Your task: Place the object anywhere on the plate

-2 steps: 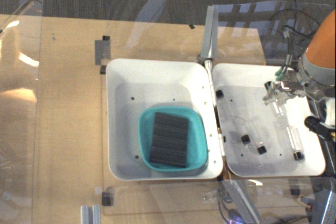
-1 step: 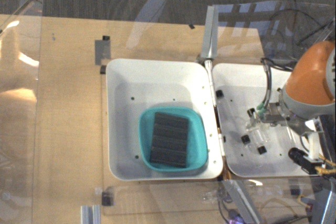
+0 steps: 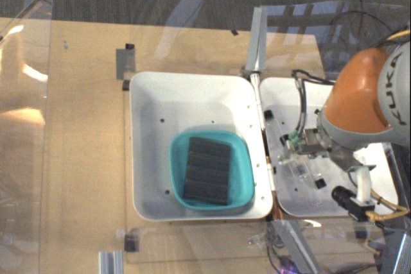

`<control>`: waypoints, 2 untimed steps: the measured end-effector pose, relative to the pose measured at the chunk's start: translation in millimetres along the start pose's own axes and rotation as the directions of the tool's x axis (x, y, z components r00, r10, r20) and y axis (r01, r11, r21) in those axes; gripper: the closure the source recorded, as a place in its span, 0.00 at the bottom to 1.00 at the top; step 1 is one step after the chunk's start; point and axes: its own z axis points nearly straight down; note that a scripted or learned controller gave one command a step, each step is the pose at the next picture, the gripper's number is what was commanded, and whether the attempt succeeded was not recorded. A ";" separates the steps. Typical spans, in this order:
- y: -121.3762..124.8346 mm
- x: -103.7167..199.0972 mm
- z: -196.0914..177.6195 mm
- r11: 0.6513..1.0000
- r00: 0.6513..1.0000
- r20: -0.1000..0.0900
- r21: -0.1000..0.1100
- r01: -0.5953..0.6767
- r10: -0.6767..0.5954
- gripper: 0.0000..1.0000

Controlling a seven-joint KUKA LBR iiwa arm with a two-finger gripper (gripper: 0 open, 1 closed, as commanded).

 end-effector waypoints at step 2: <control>36.6 68.9 0.4 0.990 0.990 0.000 -0.001 0.144 -0.144 0.00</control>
